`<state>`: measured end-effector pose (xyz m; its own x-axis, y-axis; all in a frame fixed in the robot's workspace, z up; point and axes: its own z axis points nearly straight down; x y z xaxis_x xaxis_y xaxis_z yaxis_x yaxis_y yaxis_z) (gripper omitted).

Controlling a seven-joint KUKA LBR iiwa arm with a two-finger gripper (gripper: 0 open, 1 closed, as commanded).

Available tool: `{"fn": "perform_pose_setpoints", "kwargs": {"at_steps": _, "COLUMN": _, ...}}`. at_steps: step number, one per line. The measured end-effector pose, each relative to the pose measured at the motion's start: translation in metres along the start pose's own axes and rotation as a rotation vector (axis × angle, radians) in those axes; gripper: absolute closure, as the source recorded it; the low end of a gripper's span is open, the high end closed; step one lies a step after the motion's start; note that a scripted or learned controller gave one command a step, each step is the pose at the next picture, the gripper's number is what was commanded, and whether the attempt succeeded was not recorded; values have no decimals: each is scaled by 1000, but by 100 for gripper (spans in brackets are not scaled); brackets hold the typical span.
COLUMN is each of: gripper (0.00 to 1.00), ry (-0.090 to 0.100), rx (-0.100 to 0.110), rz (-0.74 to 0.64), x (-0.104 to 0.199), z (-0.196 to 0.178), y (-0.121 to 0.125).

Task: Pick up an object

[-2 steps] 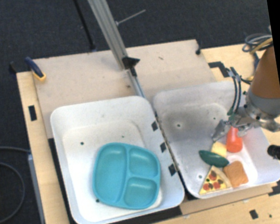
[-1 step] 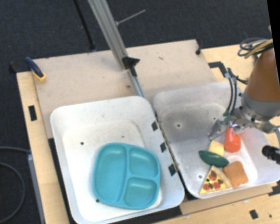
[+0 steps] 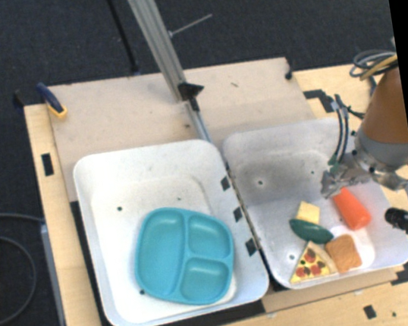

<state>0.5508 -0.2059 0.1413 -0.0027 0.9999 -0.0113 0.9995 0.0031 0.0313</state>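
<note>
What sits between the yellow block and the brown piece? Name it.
In the camera view, a dark green piece lies between the yellow block and the brown piece, touching the block's lower edge in the right bin.

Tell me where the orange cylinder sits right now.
The orange cylinder lies in the right bin, near its right side, just below the gripper and above the brown bread-like piece.

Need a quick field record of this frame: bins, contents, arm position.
left bin: teal divided plate
right bin: orange cylinder, yellow block, dark green piece, pizza slice toy, brown bread-like piece
cluster: near-right part of right bin
gripper: over right bin, just above the orange cylinder's far end
grasp: nothing visibly held
</note>
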Motion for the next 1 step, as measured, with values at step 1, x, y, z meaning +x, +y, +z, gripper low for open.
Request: {"fn": "perform_pose_setpoints", "kwargs": {"at_steps": 1, "gripper": 100, "ry": 8, "rx": 25, "rz": -1, "x": 2, "z": -57, "y": 13}}
